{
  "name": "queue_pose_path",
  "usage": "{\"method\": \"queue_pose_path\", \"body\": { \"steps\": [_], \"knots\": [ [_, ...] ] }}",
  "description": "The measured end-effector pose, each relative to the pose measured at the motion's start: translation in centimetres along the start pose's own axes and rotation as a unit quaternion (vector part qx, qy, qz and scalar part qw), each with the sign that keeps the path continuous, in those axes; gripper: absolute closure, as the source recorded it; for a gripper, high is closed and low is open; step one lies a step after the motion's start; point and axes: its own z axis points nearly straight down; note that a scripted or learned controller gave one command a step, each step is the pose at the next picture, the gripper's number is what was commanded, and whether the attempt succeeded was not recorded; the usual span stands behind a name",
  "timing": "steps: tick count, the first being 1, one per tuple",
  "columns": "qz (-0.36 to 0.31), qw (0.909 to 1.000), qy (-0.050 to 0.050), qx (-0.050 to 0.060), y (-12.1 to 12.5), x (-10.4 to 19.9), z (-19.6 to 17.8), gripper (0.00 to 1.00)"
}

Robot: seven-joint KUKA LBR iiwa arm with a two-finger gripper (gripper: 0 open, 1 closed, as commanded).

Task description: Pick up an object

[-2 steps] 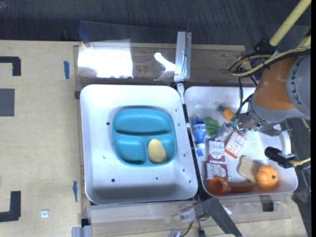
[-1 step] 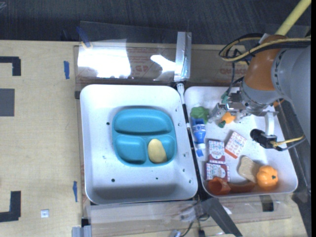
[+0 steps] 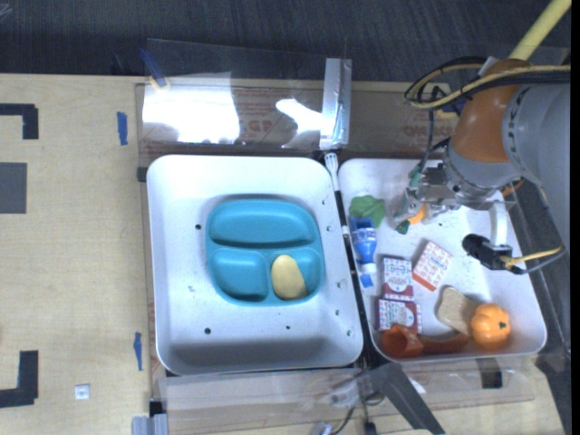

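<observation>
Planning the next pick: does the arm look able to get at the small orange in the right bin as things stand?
Probably yes. The orange lies uncovered at the near right corner of the right bin, touching only the tan piece beside it. The gripper hangs over the same bin, with nothing between them.

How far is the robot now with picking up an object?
Nothing looks picked yet. The gripper is low in the right bin, over its upper part near the green item; whether it holds anything cannot be told. The orange and the packets lie untouched. Grasping and lifting are left.

Glossy white plastic bins (image 3: 172, 270), smooth blue plastic tray (image 3: 263, 225), pale wooden bench (image 3: 68, 243), printed paper packets (image 3: 397, 275)
</observation>
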Motion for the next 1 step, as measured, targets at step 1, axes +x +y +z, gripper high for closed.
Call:
{"method": "queue_pose_path", "body": {
  "steps": [1],
  "knots": [
    [-0.007,1.0000,0.002,-0.002,3.68,7.61,-9.23,1.00]
  ]
}}
